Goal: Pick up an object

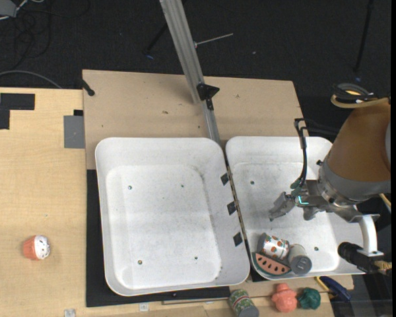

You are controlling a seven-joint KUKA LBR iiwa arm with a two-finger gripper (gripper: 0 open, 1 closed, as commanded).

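We see the grey metal hand [284,207] low over the right bin [264,154], right of frame centre; whether it is open or closed we cannot tell. A small printed can [275,247], a watermelon slice [272,265] and a grey cap [299,264] lie in that bin's lower corner

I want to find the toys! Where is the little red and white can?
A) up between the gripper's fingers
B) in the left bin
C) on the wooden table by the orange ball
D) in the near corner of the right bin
D: the red and white can lies in the right bin, at its near edge beside a watermelon slice and a grey cap.
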